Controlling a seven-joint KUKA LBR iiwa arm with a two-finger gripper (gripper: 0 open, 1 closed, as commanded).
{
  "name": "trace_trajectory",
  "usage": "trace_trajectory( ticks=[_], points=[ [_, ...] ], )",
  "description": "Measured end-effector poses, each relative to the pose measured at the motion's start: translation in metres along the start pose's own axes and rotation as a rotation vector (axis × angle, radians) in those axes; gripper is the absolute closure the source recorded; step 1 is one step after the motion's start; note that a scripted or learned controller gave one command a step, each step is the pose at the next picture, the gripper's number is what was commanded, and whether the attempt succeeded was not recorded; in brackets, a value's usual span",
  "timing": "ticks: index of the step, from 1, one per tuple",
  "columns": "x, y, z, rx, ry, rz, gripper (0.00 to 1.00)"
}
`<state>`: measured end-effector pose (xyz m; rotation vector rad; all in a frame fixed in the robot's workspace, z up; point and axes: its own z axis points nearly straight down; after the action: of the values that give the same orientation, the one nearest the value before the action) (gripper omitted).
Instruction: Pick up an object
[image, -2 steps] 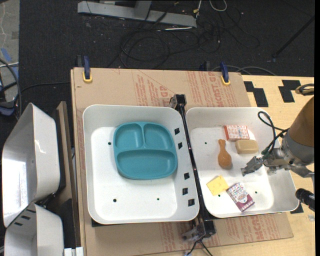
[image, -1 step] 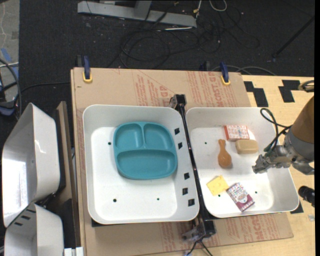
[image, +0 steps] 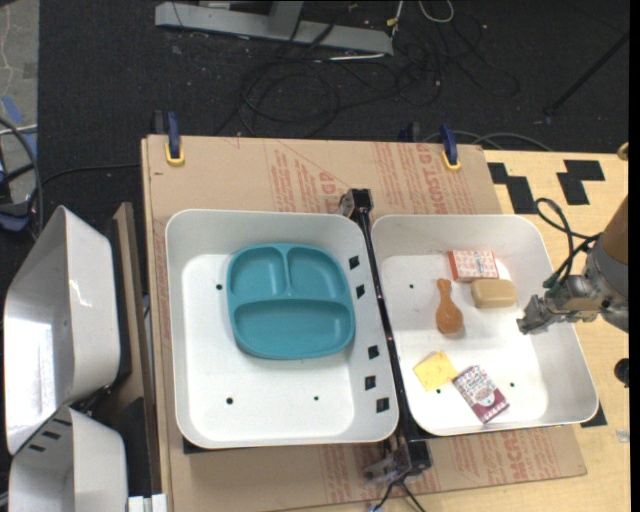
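End effector over the right bin's rim, nothing picked yet.

Nearest lie a patterned packet (image: 481, 393) and a yellow block (image: 434, 370); beyond them a wooden spoon (image: 449, 308), a tan block (image: 494, 293) and a red-and-white box (image: 472, 265), all in the right bin (image: 560, 395). The end effector (image: 530, 320) hangs near the tan block; whether it is spread or pressed together I cannot tell. Coming down here, it could strike the bin wall or nudge the block aside.
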<state>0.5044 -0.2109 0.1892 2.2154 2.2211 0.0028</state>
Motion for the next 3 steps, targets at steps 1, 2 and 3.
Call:
trace_trajectory(
  ticks=[1,2,3],
  points=[
    [0.000,0.001,-0.024,0.001,0.000,0.000,1.00],
    [0.054,0.007,-0.018,0.005,0.004,-0.005,1.00],
    [0.110,0.005,-0.011,0.006,0.005,-0.006,1.00]
  ],
)
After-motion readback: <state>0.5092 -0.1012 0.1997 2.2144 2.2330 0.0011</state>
